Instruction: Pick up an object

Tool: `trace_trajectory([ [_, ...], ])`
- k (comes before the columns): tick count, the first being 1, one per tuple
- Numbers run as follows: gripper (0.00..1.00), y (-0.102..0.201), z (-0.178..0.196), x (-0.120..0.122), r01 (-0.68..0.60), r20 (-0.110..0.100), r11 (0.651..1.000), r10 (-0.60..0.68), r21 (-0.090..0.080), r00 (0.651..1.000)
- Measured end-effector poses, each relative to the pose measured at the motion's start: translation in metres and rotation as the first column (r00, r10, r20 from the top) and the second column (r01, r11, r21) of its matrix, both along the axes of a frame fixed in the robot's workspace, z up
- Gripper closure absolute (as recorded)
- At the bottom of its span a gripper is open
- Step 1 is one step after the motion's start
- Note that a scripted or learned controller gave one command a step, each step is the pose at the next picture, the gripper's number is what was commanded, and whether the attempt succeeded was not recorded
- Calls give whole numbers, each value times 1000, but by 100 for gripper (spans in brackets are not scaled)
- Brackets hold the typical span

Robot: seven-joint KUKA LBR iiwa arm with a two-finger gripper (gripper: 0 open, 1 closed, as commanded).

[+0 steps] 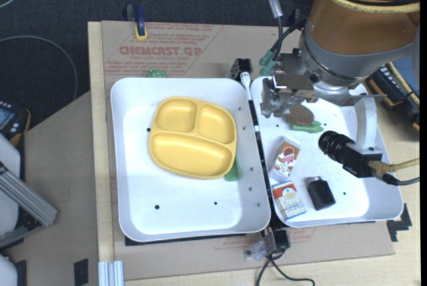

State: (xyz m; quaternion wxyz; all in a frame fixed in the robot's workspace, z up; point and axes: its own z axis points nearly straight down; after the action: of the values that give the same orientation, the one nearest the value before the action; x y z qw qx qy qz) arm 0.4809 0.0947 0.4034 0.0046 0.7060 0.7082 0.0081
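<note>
My gripper (275, 105) hangs low over the far left part of the right bin (373, 208), close to the wall it shares with the other bin. Just to its right lies a brown flat object (301, 118) with a green bit at its edge, partly covered by the wrist. Nearer the front of the same bin are two small red-and-white cartons (285, 159) (289, 201) and a small black block (321, 193). Nothing shows held in the gripper.
The left bin (133, 165) holds a yellow divided plate (193, 138) with a green thing (233, 170) peeking out at its right edge. The arm's big orange-and-grey body covers the right bin's far corner. Cardboard lies under both bins.
</note>
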Motion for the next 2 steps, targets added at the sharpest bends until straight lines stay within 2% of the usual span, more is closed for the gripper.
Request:
trace_trajectory([
  [1,100,60,-67,-3,-2,-25,1000,2,-5,1000],
  [2,100,-1,-131,-3,10,-27,1000,-10,-8,1000],
])
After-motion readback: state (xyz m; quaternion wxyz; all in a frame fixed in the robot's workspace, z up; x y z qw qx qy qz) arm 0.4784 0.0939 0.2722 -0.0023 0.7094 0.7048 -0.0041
